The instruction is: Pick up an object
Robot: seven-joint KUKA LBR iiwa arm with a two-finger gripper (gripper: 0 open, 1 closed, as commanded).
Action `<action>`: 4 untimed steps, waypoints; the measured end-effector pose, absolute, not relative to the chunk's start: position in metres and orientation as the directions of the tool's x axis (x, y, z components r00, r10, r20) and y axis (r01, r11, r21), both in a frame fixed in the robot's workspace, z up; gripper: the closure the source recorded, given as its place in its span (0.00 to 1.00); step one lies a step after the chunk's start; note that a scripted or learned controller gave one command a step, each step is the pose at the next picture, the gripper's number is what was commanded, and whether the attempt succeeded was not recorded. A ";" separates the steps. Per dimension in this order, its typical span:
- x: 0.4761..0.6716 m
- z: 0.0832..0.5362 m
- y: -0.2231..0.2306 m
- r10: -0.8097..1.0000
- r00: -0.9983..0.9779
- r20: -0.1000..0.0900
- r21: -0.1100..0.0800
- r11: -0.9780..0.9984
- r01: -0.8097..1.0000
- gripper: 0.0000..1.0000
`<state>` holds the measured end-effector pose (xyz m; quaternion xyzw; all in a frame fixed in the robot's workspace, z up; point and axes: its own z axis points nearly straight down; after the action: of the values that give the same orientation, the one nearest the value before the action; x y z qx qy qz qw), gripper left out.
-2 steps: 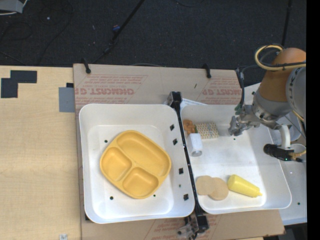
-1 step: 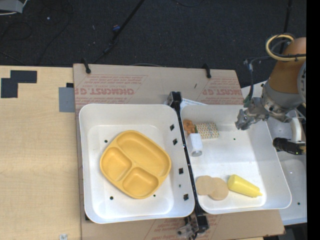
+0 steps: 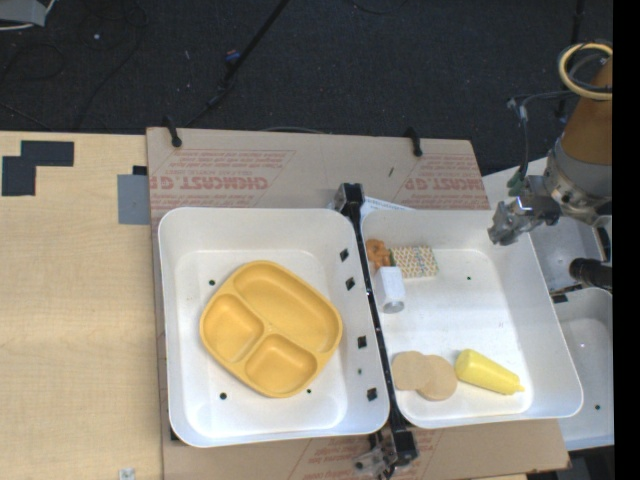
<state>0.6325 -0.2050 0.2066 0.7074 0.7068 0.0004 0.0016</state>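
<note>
The right bin [image 3: 470,313] holds a small white cylinder [image 3: 390,290], a speckled block [image 3: 416,262], an orange-brown piece [image 3: 377,253], two tan round discs [image 3: 423,375] and a yellow wedge-shaped object [image 3: 488,372]. A yellow divided plate [image 3: 270,340] lies in the left bin [image 3: 185,268]. My gripper [image 3: 508,222] hangs at the far right corner of the right bin, above its rim and apart from every object. It is dark and small, and nothing shows in it.
A black divider [image 3: 362,308] runs between the two bins. Both bins rest on a cardboard sheet [image 3: 260,168] on the wooden bench [image 3: 70,298]. The grey arm with its orange band [image 3: 585,128] stands at the right edge, with cables around it.
</note>
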 end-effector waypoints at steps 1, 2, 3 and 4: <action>0.642 0.259 -0.210 1.000 -0.003 -0.002 0.004 0.003 1.000 1.00; 0.641 0.257 -0.167 1.000 -0.005 0.002 -0.003 0.005 1.000 1.00; 0.631 0.263 -0.114 1.000 -0.005 0.002 -0.003 0.005 1.000 1.00; 0.626 0.267 -0.061 1.000 -0.005 0.002 -0.004 0.005 1.000 1.00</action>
<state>0.6259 -0.0613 0.2674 0.7053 0.7089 -0.0006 -0.0021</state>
